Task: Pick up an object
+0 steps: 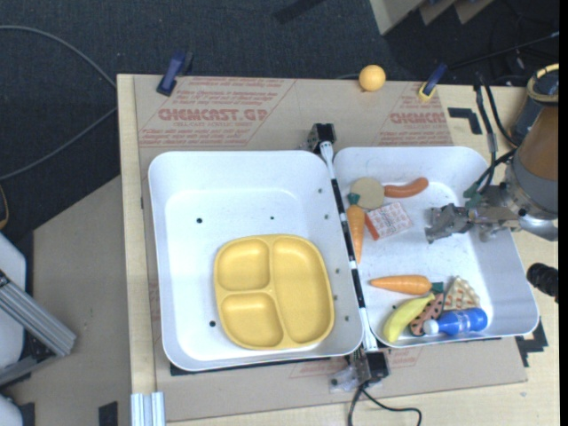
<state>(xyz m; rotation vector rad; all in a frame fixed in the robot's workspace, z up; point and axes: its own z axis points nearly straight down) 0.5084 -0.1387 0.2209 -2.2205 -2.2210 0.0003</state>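
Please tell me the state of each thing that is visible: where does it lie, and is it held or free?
Gripper: over the right bin, nothing between its fingers.
Yellow divided plate: flat in the left bin, compartments bare.
Sausage: lying free, right bin's far part.
Upper carrot: lying by the divider.
Lower carrot: lying free.
Banana: lying in the near part.
Blue bottle: on its side.
Orange ball: on the bench, outside both bins.

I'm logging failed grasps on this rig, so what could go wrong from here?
1. The hand hovers over bare floor of the right bin, so closing there may grab nothing.
2. The banana, pizza slice and blue bottle are packed together; a grasp there may catch several or slip.
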